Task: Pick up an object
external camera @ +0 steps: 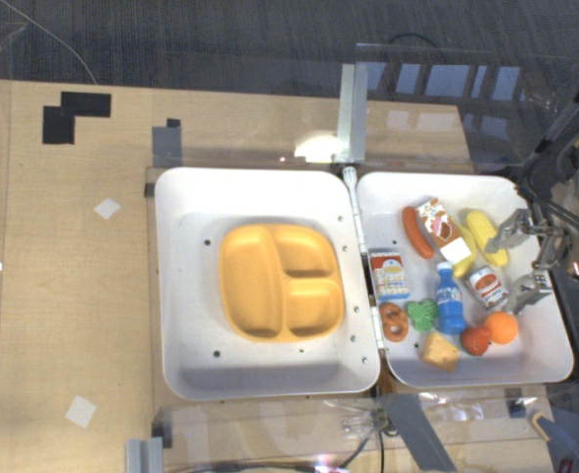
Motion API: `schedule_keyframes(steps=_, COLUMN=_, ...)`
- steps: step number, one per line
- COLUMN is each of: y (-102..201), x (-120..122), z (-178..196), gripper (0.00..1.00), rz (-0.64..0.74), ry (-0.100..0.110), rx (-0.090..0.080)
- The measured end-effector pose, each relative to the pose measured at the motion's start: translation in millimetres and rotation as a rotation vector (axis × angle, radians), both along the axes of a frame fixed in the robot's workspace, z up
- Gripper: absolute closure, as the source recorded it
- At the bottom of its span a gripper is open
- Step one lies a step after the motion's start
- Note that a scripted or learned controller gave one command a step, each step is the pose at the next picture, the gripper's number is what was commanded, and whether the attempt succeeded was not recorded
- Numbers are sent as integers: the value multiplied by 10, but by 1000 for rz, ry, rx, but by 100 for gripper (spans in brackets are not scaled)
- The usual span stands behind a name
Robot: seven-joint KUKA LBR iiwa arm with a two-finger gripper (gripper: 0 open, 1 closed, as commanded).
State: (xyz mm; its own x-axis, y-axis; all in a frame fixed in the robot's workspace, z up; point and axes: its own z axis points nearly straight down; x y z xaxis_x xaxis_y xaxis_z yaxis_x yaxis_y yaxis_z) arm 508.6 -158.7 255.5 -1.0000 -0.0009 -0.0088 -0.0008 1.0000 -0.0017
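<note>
Item: my gripper (522, 260), fingers spread, holding nothing, over right bin (555, 363) nr its right wall. Nearest obj: small can (487, 286) (just beside fingers), w/ orange (503, 328) below. Status: pick not yet made; descend, close, lift remain.

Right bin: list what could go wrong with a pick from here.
1. The toys in the right bin lie packed together, so closing on the small can may also catch the yellow corn or the orange ball.
2. The gripper hangs near the bin's right wall; a descent there might clip the rim.
3. Round pieces like the red tomato may roll away.
</note>
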Motion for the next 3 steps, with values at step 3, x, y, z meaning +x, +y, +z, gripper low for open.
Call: schedule_keyframes(steps=3, y=-245, x=1035, z=-1668, gripper=0, rz=-234, ry=-5, rx=3)
